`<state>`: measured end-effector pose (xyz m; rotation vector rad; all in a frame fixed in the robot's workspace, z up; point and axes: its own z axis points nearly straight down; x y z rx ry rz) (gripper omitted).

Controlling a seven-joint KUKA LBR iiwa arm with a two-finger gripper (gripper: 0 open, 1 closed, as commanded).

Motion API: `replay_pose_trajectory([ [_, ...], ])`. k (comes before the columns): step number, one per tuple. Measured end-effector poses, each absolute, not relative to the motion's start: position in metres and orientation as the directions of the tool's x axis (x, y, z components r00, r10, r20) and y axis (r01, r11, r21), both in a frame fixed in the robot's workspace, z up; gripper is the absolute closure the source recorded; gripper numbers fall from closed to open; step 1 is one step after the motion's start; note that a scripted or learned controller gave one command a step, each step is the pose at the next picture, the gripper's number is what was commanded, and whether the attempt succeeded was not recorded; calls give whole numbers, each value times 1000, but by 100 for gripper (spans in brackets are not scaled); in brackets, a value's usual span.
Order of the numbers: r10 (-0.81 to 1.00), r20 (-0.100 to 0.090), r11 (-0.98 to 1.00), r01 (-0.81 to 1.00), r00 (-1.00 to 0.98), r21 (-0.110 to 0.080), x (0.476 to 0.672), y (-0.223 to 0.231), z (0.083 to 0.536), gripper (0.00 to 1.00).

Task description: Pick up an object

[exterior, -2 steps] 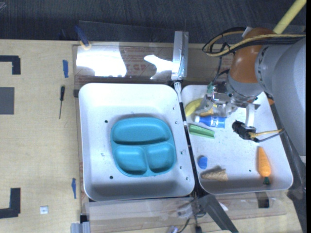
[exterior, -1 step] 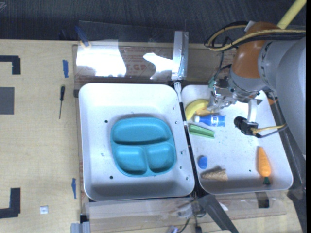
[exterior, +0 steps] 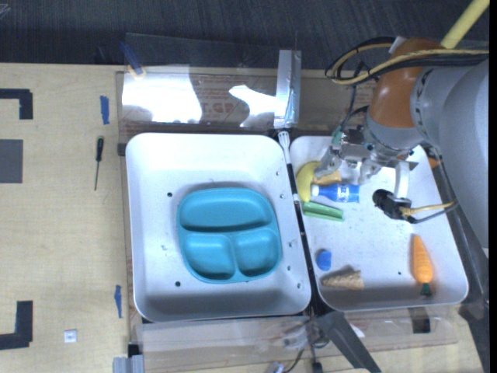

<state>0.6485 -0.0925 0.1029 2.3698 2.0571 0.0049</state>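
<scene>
Reaching in from the right, the grey arm with its orange band places the gripper [exterior: 347, 169] low over the upper left part of the right bin [exterior: 446, 290]. Whether the jaws are wide, narrow or holding anything cannot be told, as the wrist body covers them.

Objects in the right bin, counted:
- One yellow banana [exterior: 306, 179], curved, at the left wall, just beside the gripper.
- One blue-and-white item [exterior: 346, 193], partly hidden under the gripper; its kind cannot be told.
- One green stick [exterior: 322, 210], flat, just below the banana.
- One small blue piece [exterior: 324, 259], near the left wall.
- One brown cone [exterior: 342, 279], on its side, just below the blue piece.
- One orange carrot [exterior: 422, 264], with a green end, near the right wall.

The left bin [exterior: 147, 158] holds one blue tray [exterior: 228, 232] with three compartments. Both bins, two in total, sit side by side on the desk [exterior: 54, 231].
</scene>
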Motion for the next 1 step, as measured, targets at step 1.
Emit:
replay_pose_trajectory([
  [1, 1000, 0, -2, 1000, 2, -1, 615, -123, 106, 0],
])
